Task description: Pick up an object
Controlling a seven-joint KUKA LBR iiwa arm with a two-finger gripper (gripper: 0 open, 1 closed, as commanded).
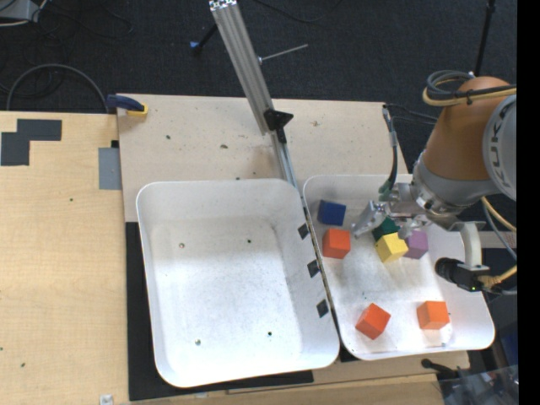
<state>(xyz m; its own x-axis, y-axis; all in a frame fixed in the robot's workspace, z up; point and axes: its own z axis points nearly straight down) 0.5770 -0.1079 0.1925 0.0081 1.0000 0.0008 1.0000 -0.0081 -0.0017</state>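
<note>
The right bin [472, 332] holds several small cubes. A blue cube [332, 213] and an orange-red cube [337, 243] lie near its left wall. A yellow cube [391, 246] and a purple cube [416, 244] sit side by side in the middle. Two orange cubes [373, 320] [433, 315] rest near the front. My gripper [382, 223] is low over the middle of this bin, just above the yellow cube. A dark green object [388, 227] lies right beneath it, partly hidden by the gripper.
The left bin [169, 201] stands beside the right one, joined by black clips [312, 268]. A slanted aluminium bar [249, 66] rises behind the bins. The arm's orange band [460, 133] hangs over the right bin's far right side.
</note>
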